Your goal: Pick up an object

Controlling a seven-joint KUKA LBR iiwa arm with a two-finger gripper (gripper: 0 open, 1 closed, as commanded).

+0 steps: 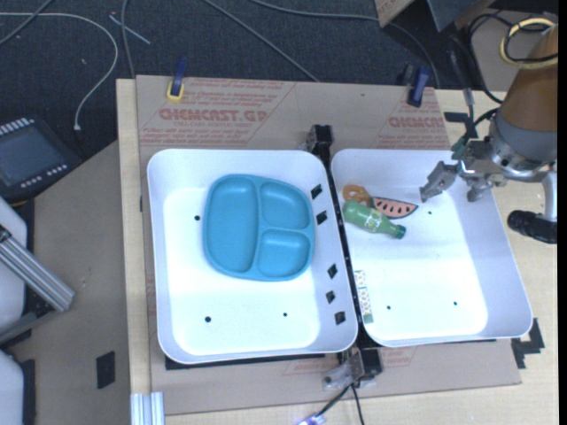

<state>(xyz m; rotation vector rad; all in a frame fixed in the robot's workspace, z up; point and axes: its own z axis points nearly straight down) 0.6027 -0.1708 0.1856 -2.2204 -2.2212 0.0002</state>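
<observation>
Two bins point(177, 264): blue tray point(259, 227) left, green bottle point(373, 220) right.

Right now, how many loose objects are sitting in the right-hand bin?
3, clustered near the right bin's upper left: a green bottle lying on its side, a watermelon slice just above it, and a small orange piece partly hidden behind the bottle.

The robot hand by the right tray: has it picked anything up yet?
Not yet. Nothing looks done: the hand sits over the right white bin, fingers spread with nothing between them. The green plastic bottle, watermelon-slice toy and small orange ring lie to its left. Reaching, gripping and lifting remain.
</observation>
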